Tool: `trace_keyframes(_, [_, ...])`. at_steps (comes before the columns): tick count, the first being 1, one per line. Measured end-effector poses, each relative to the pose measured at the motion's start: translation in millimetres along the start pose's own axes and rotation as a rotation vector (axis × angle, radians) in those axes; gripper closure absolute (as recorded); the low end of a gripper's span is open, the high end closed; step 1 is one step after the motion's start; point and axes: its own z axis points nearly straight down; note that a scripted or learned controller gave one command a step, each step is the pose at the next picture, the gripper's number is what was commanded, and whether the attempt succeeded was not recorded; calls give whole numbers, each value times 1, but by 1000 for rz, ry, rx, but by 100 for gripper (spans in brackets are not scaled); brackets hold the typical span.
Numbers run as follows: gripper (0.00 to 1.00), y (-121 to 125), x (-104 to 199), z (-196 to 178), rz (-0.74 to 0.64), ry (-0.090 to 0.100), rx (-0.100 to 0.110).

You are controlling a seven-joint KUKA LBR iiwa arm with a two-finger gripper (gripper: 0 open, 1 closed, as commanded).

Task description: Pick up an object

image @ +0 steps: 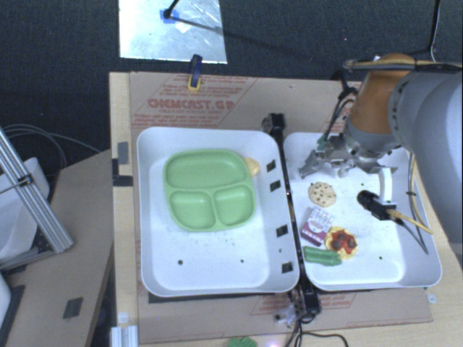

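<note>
Both bins white: left bin (210,273), right bin (394,266). Divided plate (210,190) is plain light green, with a yellow item (252,166) at its edge. Cookie (322,193) is tan with dark chip spots. Packet (316,227) is pink-maroon and white. Toy pizza (342,241) is yellow with red blotches. Pea pod (322,256) is dark green. Cardboard sheet (217,100) is tan with red lettering. Foil sheet (173,27) is silver with a blue patch. Arm (430,114) is grey, with an orange band (376,103).
</note>
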Motion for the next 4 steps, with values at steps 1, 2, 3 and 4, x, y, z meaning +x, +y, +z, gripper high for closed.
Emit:
trace_keyframes(1, [0,-48,-5,12,5,1,9])
trace_keyframes(2, [0,13,-14,10,-1,-1,-3])
trace_keyframes(3, [0,-55,-1,11,5,2,9])
trace_keyframes(4, [0,25,-45,9,1,-4,-6])
